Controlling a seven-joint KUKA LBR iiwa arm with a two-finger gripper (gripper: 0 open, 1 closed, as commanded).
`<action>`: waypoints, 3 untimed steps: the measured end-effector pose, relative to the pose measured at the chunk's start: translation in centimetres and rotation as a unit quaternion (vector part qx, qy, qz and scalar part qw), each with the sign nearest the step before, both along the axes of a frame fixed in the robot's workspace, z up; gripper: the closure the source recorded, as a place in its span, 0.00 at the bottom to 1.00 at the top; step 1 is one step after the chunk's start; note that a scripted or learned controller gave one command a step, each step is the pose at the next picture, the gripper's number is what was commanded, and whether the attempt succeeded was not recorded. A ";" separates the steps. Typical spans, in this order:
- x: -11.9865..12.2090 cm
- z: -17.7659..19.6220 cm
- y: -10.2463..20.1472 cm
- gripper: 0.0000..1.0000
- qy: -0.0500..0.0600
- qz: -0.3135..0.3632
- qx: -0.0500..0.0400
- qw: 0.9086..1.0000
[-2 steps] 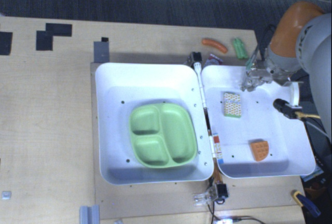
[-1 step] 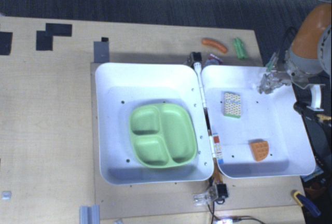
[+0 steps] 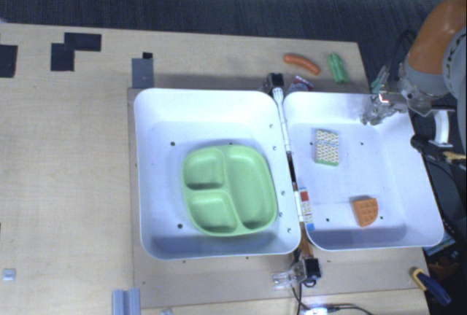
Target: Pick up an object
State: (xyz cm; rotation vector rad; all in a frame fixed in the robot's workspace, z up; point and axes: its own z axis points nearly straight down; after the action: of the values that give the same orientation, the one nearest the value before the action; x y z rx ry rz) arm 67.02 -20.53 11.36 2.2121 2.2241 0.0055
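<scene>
The right white bin (image 3: 408, 182) holds a patterned green-and-white rectangular piece (image 3: 326, 146) near its upper left and an orange waffle-like piece (image 3: 365, 211) near its lower middle. My gripper (image 3: 373, 114) hangs over the bin's upper right corner, apart from both pieces, with nothing seen between its fingers. The grey arm with its orange band (image 3: 436, 40) comes in from the right edge.
The left white bin (image 3: 157, 160) carries a green divided tray (image 3: 229, 189). An orange sausage-shaped toy (image 3: 301, 63) and a green toy (image 3: 337, 67) lie on the bench behind the right bin. Cables run along the divider between the bins and at the bench's front.
</scene>
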 end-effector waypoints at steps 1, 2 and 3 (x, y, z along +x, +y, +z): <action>0.0 0.0 0.0 0.00 0.000 0.000 0.000 1.000; -2.2 -2.9 4.5 0.00 0.001 0.000 0.001 1.000; -9.4 -2.7 5.6 0.00 0.000 -0.002 0.000 1.000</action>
State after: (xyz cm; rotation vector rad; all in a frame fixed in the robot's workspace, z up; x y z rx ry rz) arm 57.57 -14.94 8.63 2.2161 2.2198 0.0050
